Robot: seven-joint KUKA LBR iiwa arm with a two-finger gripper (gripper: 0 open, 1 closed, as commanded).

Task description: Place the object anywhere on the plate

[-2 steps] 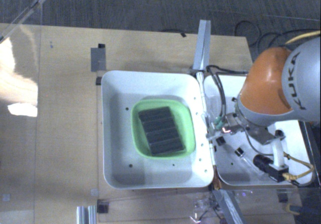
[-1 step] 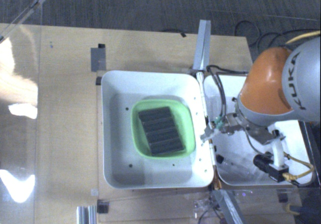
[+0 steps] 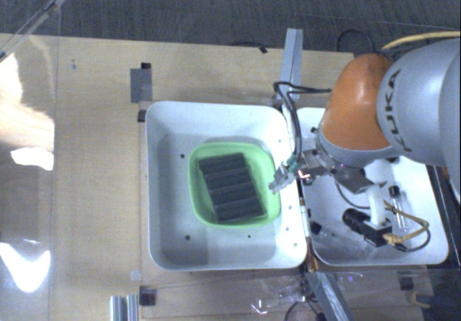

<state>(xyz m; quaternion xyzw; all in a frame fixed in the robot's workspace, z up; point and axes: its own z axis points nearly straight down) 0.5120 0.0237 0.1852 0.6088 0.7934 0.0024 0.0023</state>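
Green is the plate [image 3: 195, 177], a square one with round corners, and it lies on the floor of the left bin [image 3: 163, 190], closer to that bin's right wall than to its left wall. On the plate lies the block [image 3: 230, 187], dark grey with ribs across it. It is flat, turned a little so that its long side runs from upper left to lower right, and all of it is inside the green rim. The block touches nothing except the plate. The arm [image 3: 425, 96] comes in from the right, and its orange band [image 3: 356, 107] hangs above the wall that the two bins share. Most of the wrist is over the right bin [image 3: 325, 239]. From under the wrist a small grey metal part reaches to the left, across the shared wall, and it ends just beside the right rim of the plate, apart from the block. I believe the jaws are there, but if they are wide or narrow I cannot tell, because the wrist hides them from this side. Nothing can be seen between them. Both bins stand side by side on the pale wooden table [image 3: 79, 190].
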